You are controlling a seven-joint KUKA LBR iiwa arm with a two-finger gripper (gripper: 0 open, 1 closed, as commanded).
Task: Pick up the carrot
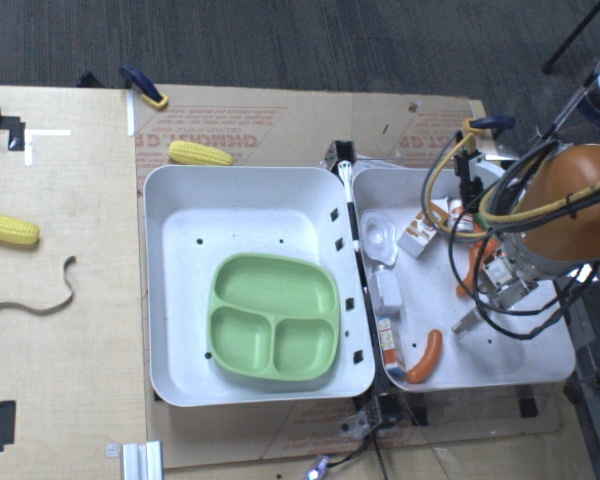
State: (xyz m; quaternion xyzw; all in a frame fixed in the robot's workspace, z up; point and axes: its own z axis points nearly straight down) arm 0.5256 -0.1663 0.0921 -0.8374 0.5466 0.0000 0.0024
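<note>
A slim orange piece that looks like the carrot (471, 268) lies in the right bin (540, 368), near its middle, partly covered by cables and the wrist. My gripper (483, 298) hangs right over it, at the end of the grey arm with the orange band (570, 193). Whether the gripper touches the carrot is hidden by the wrist hardware. An orange-red sausage-shaped toy (425, 356) rests near the right bin's front-left corner.
The right bin also holds a clear cup (378, 238), a small printed carton (417, 236) and a grey box (385, 293) along its left wall. A green divided plate (274, 316) sits in the left bin (180, 268). Two corn cobs (198, 153) (8, 229) lie on the bench outside.
</note>
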